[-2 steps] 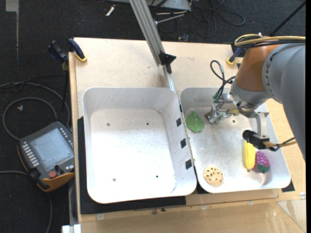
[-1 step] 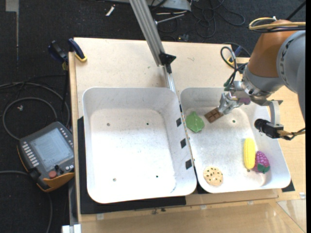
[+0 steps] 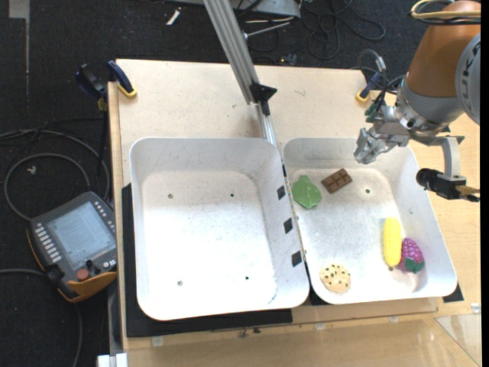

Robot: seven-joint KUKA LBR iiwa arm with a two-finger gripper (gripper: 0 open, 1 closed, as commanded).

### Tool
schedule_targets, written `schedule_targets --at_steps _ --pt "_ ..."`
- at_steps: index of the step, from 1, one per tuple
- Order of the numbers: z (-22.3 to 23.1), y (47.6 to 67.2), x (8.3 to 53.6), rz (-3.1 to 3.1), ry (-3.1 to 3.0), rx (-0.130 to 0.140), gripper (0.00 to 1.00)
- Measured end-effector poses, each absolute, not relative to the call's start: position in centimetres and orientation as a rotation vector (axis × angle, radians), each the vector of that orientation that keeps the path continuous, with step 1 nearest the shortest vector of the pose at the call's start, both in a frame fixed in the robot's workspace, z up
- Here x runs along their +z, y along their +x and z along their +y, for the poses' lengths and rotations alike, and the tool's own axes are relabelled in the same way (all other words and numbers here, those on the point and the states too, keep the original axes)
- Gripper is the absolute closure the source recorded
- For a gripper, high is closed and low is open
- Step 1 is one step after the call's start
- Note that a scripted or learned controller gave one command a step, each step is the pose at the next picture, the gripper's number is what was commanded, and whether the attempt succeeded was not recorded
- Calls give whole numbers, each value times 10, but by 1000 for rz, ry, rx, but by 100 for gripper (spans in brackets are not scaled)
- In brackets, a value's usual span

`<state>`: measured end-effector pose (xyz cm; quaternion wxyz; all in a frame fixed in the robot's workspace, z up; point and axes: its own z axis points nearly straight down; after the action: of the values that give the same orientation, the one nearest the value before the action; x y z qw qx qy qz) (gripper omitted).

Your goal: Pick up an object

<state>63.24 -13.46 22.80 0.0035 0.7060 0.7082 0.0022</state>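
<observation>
White right bin [image 3: 428, 205], camera view: the gripper [image 3: 369, 148] hangs over the far edge, fingers' spread indiscernible, nothing seen between them. A brown chocolate bar [image 3: 336, 180] lies just nearer and to its left, beside a green leaf [image 3: 307, 193]. Corn cob [image 3: 392, 241] and grapes [image 3: 412, 254] lie by the right wall; a cookie [image 3: 335, 278] lies at the near edge.

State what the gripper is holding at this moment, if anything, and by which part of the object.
Nothing is held. The gripper hangs above the far edge of the right bin, apart from the brown chocolate piece nearest it.
</observation>
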Motion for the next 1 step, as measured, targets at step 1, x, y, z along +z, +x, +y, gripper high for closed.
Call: schedule_targets --at_steps 1 --pt "-134 633 247 2222 2215 4 100"
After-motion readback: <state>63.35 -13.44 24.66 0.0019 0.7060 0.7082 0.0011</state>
